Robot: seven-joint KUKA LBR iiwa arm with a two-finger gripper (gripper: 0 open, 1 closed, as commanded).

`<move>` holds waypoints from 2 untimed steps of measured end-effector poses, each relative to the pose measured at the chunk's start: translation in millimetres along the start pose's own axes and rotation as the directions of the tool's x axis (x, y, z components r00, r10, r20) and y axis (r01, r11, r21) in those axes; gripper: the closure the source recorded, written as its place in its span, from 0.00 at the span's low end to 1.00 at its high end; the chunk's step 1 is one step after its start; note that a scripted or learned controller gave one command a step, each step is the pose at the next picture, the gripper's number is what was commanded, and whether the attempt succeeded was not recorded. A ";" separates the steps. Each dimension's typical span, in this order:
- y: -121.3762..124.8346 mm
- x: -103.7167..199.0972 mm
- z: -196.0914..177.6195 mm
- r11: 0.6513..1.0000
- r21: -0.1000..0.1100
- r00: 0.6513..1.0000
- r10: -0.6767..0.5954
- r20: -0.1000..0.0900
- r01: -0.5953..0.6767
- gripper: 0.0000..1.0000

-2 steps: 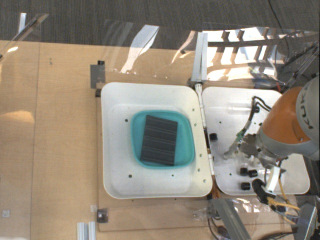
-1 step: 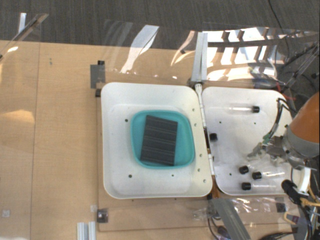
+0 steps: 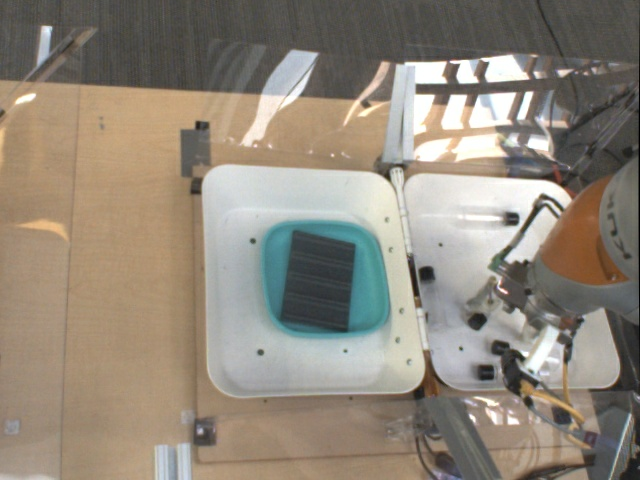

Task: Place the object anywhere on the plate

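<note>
On teal plate (image 3: 372, 293) in left bin (image 3: 230, 268): dark ribbed block (image 3: 319, 282), no readable markings; claw (image 3: 505, 313) state unclear.

The plate (image 3: 375, 293) looks like smooth teal plastic with a soft sheen, and the block (image 3: 318, 282) lying on it is dark grey, matt and ribbed across its top. Both bins (image 3: 235, 298) look like smooth white plastic, slightly glossy, on a bench (image 3: 100, 268) of pale wood-look board with a matt finish, partly behind clear, reflective sheeting. The arm (image 3: 590, 248) has a satin orange band and grey casing, while the floor (image 3: 250, 8) beyond is dark, rough-looking carpet.
</note>
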State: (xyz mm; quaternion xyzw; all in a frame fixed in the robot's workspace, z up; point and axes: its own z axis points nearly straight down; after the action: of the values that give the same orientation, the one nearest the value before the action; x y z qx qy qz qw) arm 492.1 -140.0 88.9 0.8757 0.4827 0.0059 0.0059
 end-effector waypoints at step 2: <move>-11.7 21.9 -11.4 0.968 -0.004 0.968 0.250 -0.001 -0.250 1.00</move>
State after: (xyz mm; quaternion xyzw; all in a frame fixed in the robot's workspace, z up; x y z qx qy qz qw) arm 493.7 -115.2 100.2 0.9296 0.3685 0.0078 0.0070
